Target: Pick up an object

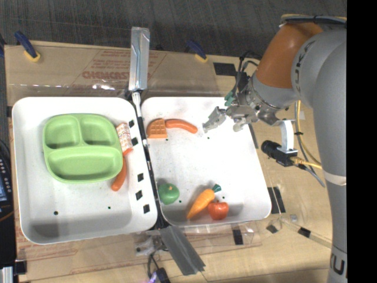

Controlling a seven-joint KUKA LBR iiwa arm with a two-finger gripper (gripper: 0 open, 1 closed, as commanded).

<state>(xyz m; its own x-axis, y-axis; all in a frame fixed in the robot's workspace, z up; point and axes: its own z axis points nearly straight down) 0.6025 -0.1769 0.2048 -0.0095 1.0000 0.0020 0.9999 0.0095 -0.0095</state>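
- The toy food lay scattered loose across the two white bins, I judged so that I could try a grasp from any angle, with no order to it.
- In the right bin [247,158], a sausage [181,124] and an orange waffle piece [156,128] sat touching near the bin's far-left corner.
- A green pepper [168,193], a carrot [201,200] and a red tomato [218,210] clustered along that bin's near edge, carrot and tomato touching.
- The left bin [29,175] carried a green divided plate [81,147], with a striped packet [123,137] and a second sausage [119,177] beside the plate's right rim.
- My tool [213,120] hung near the right bin's far edge, just right of the first sausage, which was the closest candidate to pick.
- It touched nothing and held nothing; whether its fingers were spread or closed I could not tell.
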